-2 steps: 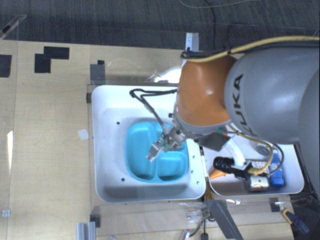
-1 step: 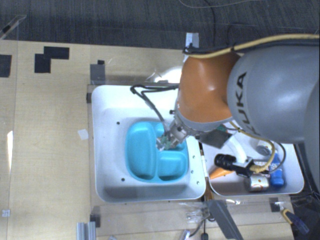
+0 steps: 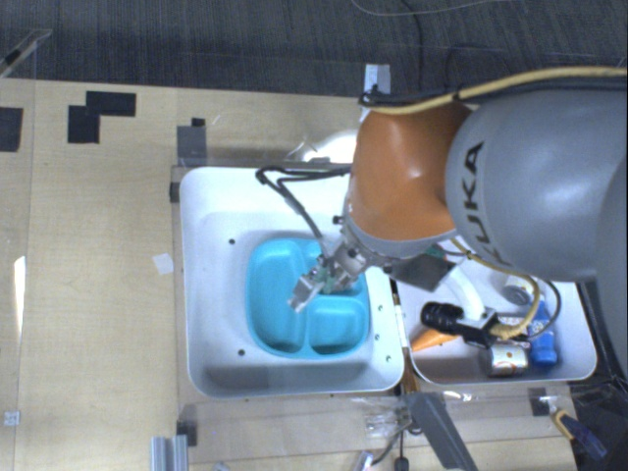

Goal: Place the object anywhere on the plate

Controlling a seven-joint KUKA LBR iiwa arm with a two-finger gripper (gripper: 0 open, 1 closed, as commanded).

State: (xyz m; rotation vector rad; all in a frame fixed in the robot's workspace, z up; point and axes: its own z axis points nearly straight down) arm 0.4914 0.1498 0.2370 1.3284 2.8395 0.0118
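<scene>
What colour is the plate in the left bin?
Light blue, a divided plate under the gripper; it shows well in the camera view.

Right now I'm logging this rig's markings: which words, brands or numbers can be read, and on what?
"UKA", black letters on the grey arm, the brand's start hidden behind the orange band.
Small items in the right bin: any print too small to read.
Blue plate: no text.
</scene>
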